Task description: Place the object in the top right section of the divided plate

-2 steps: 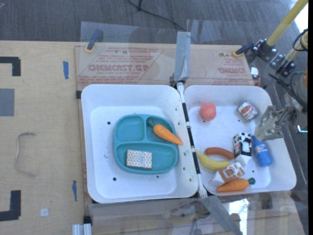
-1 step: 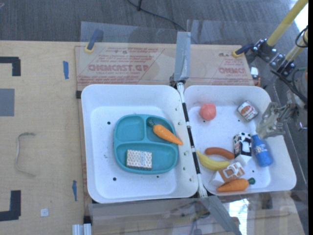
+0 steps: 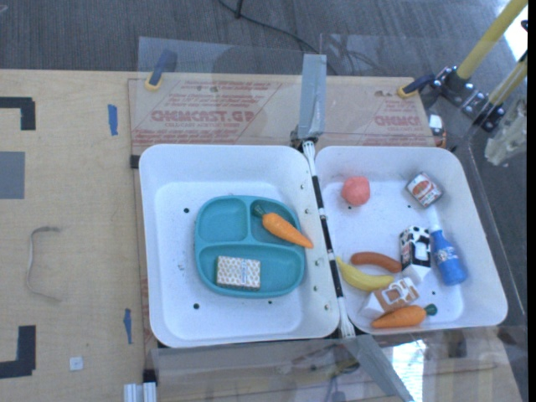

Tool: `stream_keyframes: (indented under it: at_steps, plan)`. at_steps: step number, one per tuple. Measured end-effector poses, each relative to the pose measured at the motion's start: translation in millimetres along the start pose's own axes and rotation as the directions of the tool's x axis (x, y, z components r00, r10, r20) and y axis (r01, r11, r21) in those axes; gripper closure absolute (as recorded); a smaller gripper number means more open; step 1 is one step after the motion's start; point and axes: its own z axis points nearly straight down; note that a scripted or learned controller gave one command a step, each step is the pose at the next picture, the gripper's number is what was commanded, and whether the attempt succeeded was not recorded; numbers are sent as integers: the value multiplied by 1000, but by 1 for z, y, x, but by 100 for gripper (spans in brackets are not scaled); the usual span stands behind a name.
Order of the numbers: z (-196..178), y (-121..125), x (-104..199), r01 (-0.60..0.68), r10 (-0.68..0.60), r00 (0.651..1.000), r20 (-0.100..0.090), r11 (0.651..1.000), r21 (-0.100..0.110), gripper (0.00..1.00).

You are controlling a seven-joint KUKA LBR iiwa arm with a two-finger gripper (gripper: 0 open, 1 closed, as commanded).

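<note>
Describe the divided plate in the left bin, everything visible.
The divided plate is teal, rounded-rectangular, plastic-looking, with raised ridges splitting it into three sections: two smaller along the top, one wide along the bottom. It lies flat and upright on the floor of the left bin, roughly centered. A toy carrot lies in the top right section, its tip overhanging the plate's right rim. A square cracker-like piece rests in the bottom section. The top left section holds nothing.

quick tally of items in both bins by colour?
Orange: 2, carrot, carrot
Teal: 1, plate
Tan: 1, cracker
Pink: 1, ball
Yellow: 1, banana
Red-brown: 1, sausage
Blue: 1, bottle
Mixed: 3, can, carton, box
Total: 11
</note>
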Motion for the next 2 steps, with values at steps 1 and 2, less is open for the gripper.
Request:
stream_keyframes:
  at_steps: [1, 2]
  plan:
    - [-30, -34, -49, -127, 127, 992, 2, 992, 1, 100]
    - [170, -50, 64, -247, 247, 969, -5, 969, 1, 100]
